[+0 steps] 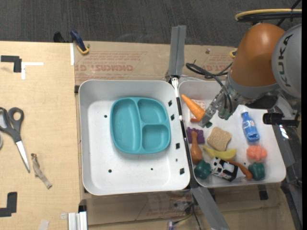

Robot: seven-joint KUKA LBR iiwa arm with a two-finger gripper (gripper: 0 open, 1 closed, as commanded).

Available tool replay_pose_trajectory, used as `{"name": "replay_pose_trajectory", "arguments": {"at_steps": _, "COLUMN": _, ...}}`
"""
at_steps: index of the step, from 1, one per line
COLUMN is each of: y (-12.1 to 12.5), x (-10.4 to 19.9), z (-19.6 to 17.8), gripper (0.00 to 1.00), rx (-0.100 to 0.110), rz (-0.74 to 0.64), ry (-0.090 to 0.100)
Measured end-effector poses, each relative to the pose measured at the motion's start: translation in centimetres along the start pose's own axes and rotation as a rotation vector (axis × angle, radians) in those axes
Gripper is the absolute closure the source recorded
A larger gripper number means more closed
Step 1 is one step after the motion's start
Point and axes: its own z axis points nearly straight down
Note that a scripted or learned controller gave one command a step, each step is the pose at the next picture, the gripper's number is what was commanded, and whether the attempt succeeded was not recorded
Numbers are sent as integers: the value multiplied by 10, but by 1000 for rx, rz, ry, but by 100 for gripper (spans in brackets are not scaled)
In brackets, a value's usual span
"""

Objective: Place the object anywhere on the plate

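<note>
A teal divided plate (140, 125) lies in the left white bin (91, 143) with nothing on it. Over the right bin (268, 178) my gripper (214, 119) hangs low, open, with nothing between its fingers. It sits just right of an orange carrot (194, 108) and just above a slice of toast (219, 138). Around them lie a yellow banana (221, 153), a blue bottle (249, 126), a purple piece (195, 134) and a brown pear-like piece (196, 150).
Along the right bin's front lie a dark green toy (202, 169), a black-and-white toy (224, 169), a pink fruit (256, 153) and a green piece (257, 171). The bins' shared wall (181, 128) separates gripper and plate. Scissors (14, 128) lie on the bench at left.
</note>
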Motion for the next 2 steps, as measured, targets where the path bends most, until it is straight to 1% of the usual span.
{"name": "replay_pose_trajectory", "arguments": {"at_steps": 1, "y": 84, "x": 40, "z": 0, "gripper": 100, "rx": -3, "rz": -376, "ry": -1}}
{"name": "replay_pose_trajectory", "arguments": {"at_steps": 2, "y": 84, "x": 40, "z": -1, "gripper": 0, "rx": -3, "rz": -376, "ry": -1}}
